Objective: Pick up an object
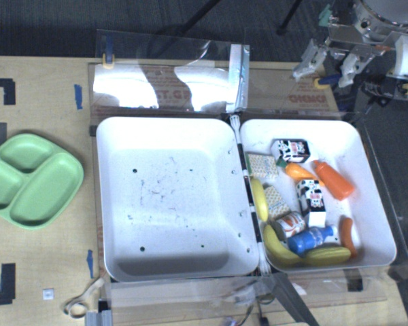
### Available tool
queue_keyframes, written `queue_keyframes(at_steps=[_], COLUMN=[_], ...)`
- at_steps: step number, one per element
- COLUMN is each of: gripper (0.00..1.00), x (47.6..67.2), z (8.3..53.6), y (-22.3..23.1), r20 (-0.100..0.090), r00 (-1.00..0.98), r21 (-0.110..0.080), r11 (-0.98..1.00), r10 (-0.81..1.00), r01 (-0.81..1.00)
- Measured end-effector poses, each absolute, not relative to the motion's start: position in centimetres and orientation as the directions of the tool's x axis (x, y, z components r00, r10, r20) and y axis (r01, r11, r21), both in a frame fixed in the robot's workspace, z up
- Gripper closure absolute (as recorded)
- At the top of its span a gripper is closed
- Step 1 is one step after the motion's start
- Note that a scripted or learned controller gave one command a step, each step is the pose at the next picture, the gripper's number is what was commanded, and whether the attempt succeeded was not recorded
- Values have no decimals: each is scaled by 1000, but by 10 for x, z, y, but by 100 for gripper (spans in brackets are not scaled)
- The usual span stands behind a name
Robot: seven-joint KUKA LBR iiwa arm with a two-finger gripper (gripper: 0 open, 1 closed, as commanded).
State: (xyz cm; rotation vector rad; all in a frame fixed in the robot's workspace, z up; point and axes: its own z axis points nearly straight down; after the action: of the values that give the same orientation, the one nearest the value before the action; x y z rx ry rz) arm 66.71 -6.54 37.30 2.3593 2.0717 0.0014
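The claw [330, 63] hangs spread and empty above the right bin [367, 148]. Risk: tightly packed objects, such as the banana [306, 253], cause slipped grasps.

view: single fixed camera | position: above the desk [41, 80], moderately far | facing: down at a slant | covers: both white bins [122, 141] side by side | arm [384, 5] enters from right, top corner
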Motion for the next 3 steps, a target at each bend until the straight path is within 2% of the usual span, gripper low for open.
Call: queue_keyframes(at_steps=[1,2,3], gripper=[0,0,0], x=[638,593,606], z=[254,159,86], y=[-91,-114,-142], r20=[0,0,-1], r00=[47,-201,-307], r21=[1,2,5], r11=[-47,201,307], r10=[999,980,952], r01=[999,980,952])
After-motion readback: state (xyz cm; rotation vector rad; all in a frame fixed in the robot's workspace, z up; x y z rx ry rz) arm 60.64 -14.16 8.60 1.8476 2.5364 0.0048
